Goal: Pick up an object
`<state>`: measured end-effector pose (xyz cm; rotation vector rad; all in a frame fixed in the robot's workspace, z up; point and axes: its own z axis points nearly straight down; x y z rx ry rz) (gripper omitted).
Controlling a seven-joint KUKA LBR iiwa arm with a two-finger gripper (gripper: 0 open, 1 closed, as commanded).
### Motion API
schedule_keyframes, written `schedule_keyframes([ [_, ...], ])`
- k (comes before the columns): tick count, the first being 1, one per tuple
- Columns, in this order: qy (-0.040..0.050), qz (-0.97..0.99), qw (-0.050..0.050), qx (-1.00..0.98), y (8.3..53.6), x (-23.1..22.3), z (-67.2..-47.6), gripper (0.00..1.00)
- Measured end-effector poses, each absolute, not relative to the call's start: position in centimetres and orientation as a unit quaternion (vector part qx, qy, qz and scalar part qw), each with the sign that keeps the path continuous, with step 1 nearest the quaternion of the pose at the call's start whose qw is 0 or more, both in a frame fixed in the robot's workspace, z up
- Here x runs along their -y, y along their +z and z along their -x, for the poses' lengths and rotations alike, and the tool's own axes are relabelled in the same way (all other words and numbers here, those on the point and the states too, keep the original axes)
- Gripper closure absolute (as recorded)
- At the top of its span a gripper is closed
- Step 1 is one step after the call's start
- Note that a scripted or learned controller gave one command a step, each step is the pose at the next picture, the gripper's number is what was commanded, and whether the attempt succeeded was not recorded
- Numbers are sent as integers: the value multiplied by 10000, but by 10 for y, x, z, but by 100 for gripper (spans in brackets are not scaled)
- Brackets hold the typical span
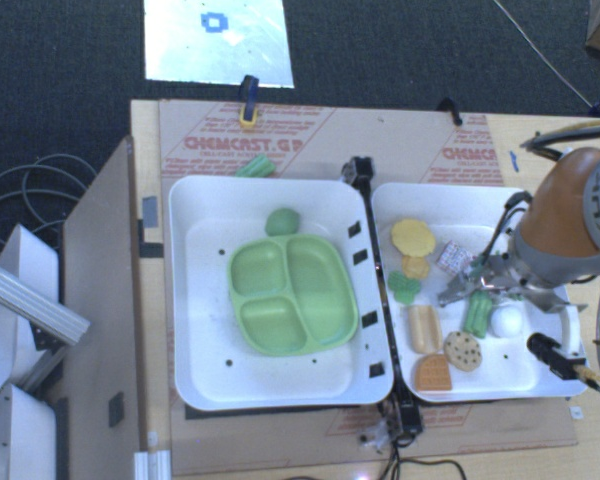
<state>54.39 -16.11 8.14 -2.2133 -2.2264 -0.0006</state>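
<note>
In the right bin, my gripper hangs low over the toy food. Just below it lie a green cylinder and a white egg. A silver wrapped item sits just up and left of it. Further left are a yellow round piece, a small yellow piece and a small green piece. A tan loaf, a spotted cookie and an orange waffle lie near the front. The view does not show anything held.
The left bin holds a green divided tray and a green ball behind it. A black divider runs between the bins. The grey and orange arm covers the right bin's right side.
</note>
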Motion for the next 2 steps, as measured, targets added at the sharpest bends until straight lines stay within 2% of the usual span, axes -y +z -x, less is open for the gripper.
schedule_keyframes([
  [1, -10, 7056, -14, 7086, 95, 163, -544, 100],
  [2, -62, 7008, -30, 7133, 190, 43, -575, 100],
])
